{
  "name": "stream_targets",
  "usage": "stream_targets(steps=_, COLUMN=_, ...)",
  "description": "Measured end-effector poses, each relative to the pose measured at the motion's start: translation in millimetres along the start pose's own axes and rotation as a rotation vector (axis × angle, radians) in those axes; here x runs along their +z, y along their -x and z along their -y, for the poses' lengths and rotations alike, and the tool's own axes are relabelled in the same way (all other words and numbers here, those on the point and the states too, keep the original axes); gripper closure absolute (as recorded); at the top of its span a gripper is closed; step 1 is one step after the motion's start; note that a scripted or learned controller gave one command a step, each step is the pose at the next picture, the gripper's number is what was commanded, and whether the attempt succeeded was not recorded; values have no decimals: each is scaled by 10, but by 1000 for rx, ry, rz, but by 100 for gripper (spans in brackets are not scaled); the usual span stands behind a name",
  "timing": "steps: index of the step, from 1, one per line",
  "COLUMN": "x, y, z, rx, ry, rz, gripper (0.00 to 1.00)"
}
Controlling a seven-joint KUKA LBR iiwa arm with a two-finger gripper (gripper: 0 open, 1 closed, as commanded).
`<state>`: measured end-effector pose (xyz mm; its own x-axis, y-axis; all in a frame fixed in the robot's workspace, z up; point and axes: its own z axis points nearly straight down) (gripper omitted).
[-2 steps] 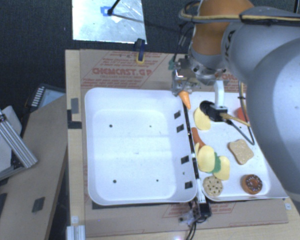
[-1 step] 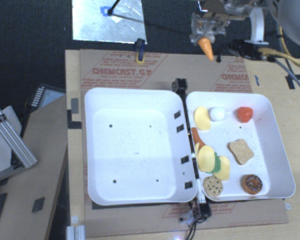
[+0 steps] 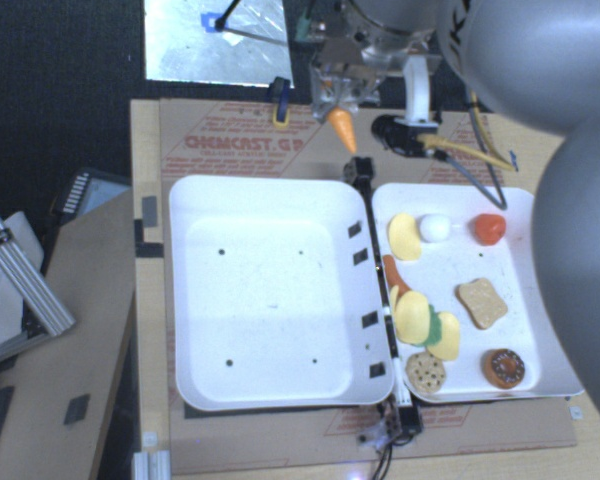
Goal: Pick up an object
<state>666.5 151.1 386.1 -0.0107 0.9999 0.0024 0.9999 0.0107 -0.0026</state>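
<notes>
Two white bins stood side by side on the bench, the left bin point(image 3: 270, 298) and the right bin point(image 3: 525, 298), with a row of black clips along the wall between them. In the right bin, nearest to the camera, lay a round cookie point(image 3: 426, 373) and just to the right of it a brown donut point(image 3: 504, 368). A little farther were two yellow pieces point(image 3: 416, 318) that overlapped each other, with something green between them, and to the right of them a slice of toast point(image 3: 481, 303). An orange stick-like piece point(image 3: 393, 271) lay near the dividing wall, partly under the yellow ones. Farther still were one more yellow piece point(image 3: 404, 237), a white ball point(image 3: 436, 228) touching it, and a red tomato-like thing point(image 3: 490, 229) near the far right corner.

Beyond the bins, above the cardboard sheet point(image 3: 230, 143), the gripper point(image 3: 337, 96) hung with a small orange carrot point(image 3: 341, 128) at its lower end. The carrot pointed down and to the right, and its thick end was up between the fingers, so the pincer appeared to be grasping it. The grey arm point(image 3: 540, 58) filled the far right part of the scene.
</notes>
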Motion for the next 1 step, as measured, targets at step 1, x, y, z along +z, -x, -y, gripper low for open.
stream_targets(steps=1, x=-589, y=-322, z=16, rx=3, ry=10, rz=-1, gripper=100)
